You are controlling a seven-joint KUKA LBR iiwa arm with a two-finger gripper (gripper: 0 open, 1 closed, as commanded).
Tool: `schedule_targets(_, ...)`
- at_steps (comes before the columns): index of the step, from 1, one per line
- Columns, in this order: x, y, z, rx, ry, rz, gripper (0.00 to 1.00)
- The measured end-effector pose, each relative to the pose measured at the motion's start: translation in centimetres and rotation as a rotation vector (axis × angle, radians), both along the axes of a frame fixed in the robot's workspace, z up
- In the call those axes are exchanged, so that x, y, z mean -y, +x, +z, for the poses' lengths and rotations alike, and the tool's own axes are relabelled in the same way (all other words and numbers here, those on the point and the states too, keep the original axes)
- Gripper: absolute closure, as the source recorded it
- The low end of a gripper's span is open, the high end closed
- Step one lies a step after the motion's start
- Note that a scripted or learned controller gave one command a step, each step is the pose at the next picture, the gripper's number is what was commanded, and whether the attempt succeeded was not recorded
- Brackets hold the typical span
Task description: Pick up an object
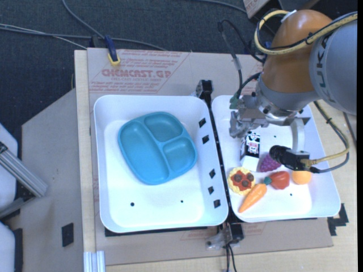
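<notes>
The right bin (323, 205) holds several toy foods along its near side: a pizza slice (242, 179), a carrot (253, 196), a red tomato (279, 179), an orange fruit (302, 177) and purple grapes (267, 163). A small black-and-white object (250, 145) lies just behind the pizza slice. My gripper (244, 128) hangs low over the left half of this bin, directly above that small object. The grey and orange wrist hides the back of the bin.
The left bin (113, 208) holds a blue divided plate (157, 146). A black divider strip with white marks (210, 152) runs between the bins. A black part with a yellow cable (289, 156) sticks out of the arm above the tomato.
</notes>
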State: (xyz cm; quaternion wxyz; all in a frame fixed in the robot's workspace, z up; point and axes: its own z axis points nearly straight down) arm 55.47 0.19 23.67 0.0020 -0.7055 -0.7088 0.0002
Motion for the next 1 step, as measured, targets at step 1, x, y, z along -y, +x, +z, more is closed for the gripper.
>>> schedule_targets(1, -6.13, -0.98, -0.71, -0.001, 0.001, 0.002, 1.0)
